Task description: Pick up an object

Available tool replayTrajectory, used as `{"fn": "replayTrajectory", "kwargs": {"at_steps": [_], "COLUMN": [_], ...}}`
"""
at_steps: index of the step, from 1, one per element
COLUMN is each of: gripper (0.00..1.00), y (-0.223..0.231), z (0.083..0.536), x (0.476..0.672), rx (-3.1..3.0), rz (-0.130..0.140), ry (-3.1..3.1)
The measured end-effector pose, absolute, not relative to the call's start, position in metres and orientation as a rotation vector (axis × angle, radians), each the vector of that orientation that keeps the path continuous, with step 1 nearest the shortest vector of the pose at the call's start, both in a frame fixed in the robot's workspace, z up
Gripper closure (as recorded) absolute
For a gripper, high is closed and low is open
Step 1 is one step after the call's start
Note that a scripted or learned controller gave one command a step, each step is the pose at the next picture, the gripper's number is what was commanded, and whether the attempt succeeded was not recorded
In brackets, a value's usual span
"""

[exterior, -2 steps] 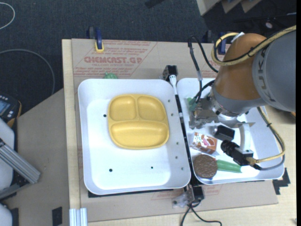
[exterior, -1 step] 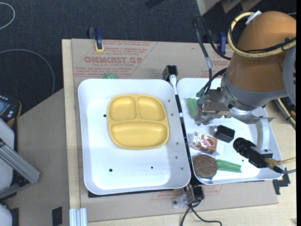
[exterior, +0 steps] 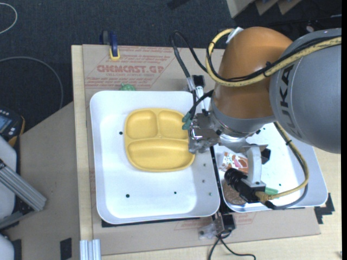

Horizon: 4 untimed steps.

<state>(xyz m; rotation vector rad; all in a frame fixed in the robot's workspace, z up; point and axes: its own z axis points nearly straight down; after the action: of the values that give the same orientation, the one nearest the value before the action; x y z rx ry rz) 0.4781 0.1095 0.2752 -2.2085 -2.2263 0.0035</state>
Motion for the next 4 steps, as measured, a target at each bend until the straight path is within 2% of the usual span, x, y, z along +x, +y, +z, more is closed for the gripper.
{"fn": "replayTrajectory", "kwargs": {"at_steps": [1, 2, 3, 4], "gripper": [1.0, 1.0, 1.0, 1.0], "y": [0.121, 0.042, 0.108, 0.179], "z": [0.418, 0.349, 0.276, 0.344], "x": [0.481, 0.479, 0.484, 0.497], "rx": [-2.223, -2.23, -2.211, -2.213], "rz": [-0.022, 0.012, 0.011, -0.015], "ry": [-2.23, -2.209, -2.222, -2.233]}}
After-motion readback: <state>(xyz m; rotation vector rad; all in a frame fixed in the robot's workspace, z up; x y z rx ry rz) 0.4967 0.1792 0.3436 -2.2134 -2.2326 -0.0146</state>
